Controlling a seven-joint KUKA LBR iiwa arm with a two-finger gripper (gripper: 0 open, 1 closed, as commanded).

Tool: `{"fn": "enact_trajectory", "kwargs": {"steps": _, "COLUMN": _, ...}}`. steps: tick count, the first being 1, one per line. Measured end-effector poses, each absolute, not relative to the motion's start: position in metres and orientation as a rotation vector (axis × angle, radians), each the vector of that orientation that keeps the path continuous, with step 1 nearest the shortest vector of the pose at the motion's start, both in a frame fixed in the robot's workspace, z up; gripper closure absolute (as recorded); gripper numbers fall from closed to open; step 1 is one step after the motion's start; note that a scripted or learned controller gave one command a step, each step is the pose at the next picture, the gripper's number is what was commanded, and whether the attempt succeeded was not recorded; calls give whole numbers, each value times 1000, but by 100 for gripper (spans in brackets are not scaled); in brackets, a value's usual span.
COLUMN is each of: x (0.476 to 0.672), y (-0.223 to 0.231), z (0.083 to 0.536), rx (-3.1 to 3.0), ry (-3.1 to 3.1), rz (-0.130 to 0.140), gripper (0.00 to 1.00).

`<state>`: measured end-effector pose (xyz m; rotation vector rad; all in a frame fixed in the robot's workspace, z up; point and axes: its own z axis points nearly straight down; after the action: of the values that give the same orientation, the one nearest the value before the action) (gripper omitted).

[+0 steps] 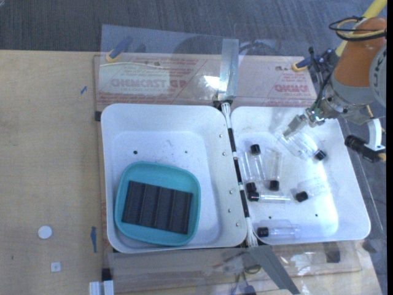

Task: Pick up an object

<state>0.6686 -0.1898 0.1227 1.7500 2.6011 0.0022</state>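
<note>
Several clear vials with black caps lie scattered in the right bin [350, 223]. One vial [252, 157] lies near the bin's left wall, another vial [279, 230] near the front edge, and a third vial [303, 144] just below my gripper. My gripper [297, 126] hangs over the bin's far right part, pointing down and to the left, with its tip close above that third vial. I cannot make out anything held in it.
The left bin [123, 118] holds a teal tray [132, 174] with a black ridged block [156, 206] in it. Clear plastic sheeting [166, 60] lies behind both bins. A divider [236, 168] runs between the bins.
</note>
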Motion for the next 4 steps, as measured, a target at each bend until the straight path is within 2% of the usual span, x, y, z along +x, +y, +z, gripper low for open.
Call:
{"fn": "enact_trajectory", "kwargs": {"steps": 1, "x": 596, "y": -185, "z": 154, "rx": 1658, "ry": 2666, "rz": 1, "gripper": 0}}
{"fn": "enact_trajectory", "kwargs": {"steps": 2, "x": 596, "y": -185, "z": 153, "rx": 1658, "ry": 2666, "rz": 1, "gripper": 0}}
{"fn": "enact_trajectory", "kwargs": {"steps": 3, "x": 539, "y": -185, "z": 112, "rx": 1589, "ry": 2709, "rz": 1, "gripper": 0}}
{"fn": "enact_trajectory", "kwargs": {"steps": 4, "x": 584, "y": -207, "z": 87, "rx": 1493, "ry": 2756, "rz": 4, "gripper": 0}}
